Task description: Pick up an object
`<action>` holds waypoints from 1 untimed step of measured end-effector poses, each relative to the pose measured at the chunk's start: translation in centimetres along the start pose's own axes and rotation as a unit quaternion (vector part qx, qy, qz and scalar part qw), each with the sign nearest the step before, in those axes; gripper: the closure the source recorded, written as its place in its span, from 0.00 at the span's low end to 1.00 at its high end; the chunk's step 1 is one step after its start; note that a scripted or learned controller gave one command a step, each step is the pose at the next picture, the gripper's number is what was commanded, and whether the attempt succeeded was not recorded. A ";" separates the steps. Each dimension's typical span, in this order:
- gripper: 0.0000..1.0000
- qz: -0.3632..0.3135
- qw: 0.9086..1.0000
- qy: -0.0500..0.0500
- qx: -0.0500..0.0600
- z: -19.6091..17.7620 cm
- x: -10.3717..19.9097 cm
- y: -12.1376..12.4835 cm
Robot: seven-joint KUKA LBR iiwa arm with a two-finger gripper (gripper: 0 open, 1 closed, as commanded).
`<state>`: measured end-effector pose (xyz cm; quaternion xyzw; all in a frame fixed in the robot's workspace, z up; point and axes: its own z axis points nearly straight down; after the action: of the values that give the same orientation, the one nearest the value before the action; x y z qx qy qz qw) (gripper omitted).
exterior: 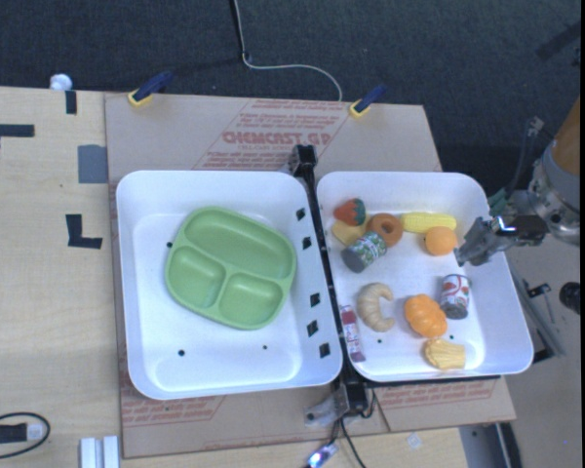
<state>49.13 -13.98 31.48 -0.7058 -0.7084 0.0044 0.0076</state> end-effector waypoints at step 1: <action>1.00 -0.005 1.000 0.000 -0.002 5.9 12.2 0.3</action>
<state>49.28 -1.78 25.68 -0.7025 -0.7116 0.0029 0.0060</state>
